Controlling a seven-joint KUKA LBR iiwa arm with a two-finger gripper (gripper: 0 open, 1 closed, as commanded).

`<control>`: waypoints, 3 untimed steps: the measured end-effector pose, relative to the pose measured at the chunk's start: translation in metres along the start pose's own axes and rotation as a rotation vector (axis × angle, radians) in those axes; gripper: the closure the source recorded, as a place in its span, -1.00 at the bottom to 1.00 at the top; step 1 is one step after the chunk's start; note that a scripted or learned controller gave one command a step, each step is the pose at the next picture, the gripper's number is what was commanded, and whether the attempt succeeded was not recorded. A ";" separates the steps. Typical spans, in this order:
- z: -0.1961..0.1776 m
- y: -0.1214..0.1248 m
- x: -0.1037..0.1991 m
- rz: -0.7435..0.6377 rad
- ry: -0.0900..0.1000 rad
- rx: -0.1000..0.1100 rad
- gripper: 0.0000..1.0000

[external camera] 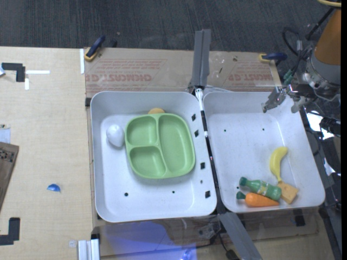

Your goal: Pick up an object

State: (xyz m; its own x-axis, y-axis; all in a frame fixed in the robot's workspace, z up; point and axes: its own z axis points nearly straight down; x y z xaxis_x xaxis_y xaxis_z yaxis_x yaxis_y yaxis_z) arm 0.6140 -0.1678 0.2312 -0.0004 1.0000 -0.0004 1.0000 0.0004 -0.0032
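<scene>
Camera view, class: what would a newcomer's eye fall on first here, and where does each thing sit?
The green divided plate fills the middle of the left bin, with a white ball against its left edge. In the right bin, a yellow banana, green bottle and orange carrot cluster at the near right corner. The gripper hangs over that bin's far right corner.

Past the far edge of my counter (pixel 43 123) I see dark grey carpet (pixel 141 10) running across the top. The counter itself is pale wood, with a sheet of printed brown cardboard (pixel 141 72) lying flat at its back. A blue clamp (pixel 95 46) grips the cardboard's far left corner, another (pixel 272 57) its right. Black brackets (pixel 15 69) sit on the wood at left, beside a small blue piece (pixel 53 188).
</scene>
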 end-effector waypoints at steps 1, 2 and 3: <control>0.061 -0.061 -0.035 -0.223 0.000 -0.002 -1.00; 0.138 -0.095 -0.033 -0.397 -0.004 -0.008 -1.00; 0.130 -0.095 -0.034 -0.393 -0.003 -0.008 1.00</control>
State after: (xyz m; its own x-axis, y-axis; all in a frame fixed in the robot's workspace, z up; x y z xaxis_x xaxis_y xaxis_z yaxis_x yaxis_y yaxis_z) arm 0.5186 -0.2018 0.1017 -0.3832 0.9237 -0.0032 0.9237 0.3832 0.0038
